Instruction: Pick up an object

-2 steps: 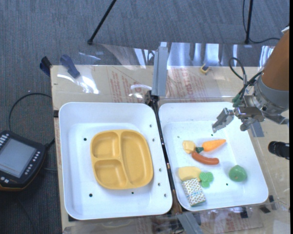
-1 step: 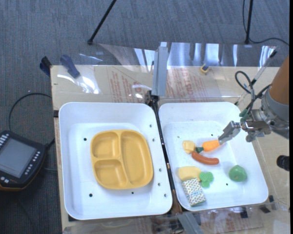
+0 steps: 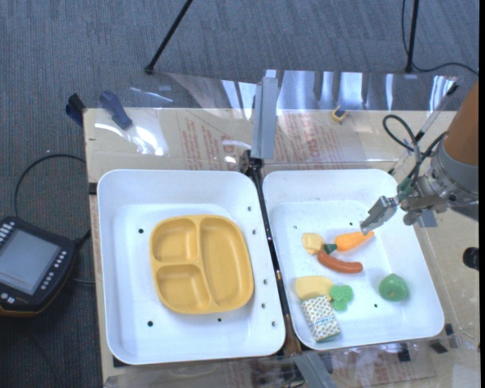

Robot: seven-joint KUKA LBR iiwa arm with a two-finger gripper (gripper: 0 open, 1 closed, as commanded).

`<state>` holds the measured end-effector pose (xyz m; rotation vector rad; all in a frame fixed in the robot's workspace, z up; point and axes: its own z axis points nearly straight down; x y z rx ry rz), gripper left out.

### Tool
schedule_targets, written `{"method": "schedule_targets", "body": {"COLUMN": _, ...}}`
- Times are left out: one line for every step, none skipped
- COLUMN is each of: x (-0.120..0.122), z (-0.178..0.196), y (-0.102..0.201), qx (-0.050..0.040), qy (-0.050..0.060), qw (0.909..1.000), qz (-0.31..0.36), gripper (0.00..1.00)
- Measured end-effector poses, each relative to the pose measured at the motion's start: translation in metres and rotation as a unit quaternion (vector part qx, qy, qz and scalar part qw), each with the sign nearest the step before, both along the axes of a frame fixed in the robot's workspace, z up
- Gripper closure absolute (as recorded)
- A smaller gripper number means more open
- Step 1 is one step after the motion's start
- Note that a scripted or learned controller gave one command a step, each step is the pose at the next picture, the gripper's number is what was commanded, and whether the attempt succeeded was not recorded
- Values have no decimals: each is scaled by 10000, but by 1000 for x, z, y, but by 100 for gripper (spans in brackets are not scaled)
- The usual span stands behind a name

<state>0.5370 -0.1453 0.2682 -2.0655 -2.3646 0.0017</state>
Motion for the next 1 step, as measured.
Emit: {"method": "schedule_targets", "body": {"x": 35, "z": -128, "y": 12, "qx": 26, "qy": 74, "qw": 9987, "qz": 496, "gripper": 0}}
